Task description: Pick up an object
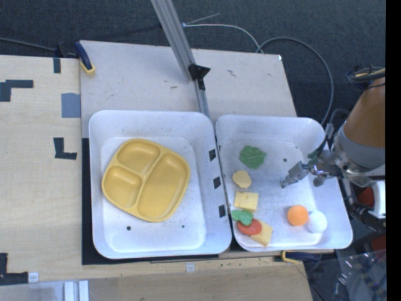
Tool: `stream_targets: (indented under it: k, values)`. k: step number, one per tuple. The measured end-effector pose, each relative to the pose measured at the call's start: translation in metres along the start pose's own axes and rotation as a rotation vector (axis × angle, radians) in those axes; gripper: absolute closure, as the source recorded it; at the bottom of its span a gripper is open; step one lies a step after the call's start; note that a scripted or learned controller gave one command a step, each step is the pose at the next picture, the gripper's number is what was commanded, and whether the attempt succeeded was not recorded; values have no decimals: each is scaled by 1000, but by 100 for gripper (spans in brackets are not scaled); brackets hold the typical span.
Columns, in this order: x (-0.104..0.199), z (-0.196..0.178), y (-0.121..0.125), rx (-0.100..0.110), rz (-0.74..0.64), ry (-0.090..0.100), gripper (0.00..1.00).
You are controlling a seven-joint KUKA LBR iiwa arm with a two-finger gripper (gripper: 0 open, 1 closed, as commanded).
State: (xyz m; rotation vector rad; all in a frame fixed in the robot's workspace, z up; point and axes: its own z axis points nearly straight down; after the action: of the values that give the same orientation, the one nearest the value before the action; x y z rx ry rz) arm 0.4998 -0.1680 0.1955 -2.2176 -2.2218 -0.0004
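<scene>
The right bin (269, 125) holds several small food toys. A green leafy piece (252, 156) lies near its back. Below it come a small yellow lump (242, 179), a yellow block (246, 200), a green and red piece (245, 222) and a yellow wedge (263, 234). An orange ball (297, 216) and a white ball (317, 221) sit side by side at the front right. My gripper (293, 175) hangs over the bin's right half, above and just behind the orange ball, with nothing visibly held.
The left bin (100, 127) carries a yellow divided plate (146, 179). A slanted metal pole (175, 33) runs down to the gap between the bins. Cables (313, 55) loop behind the right bin. Bare floor shows mid-right of the right bin.
</scene>
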Motion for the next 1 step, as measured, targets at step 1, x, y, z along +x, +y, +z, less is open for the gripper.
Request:
stream_targets:
  k: [1]
  values:
    - [31, -6, 74, -5, -6, -2, 0]
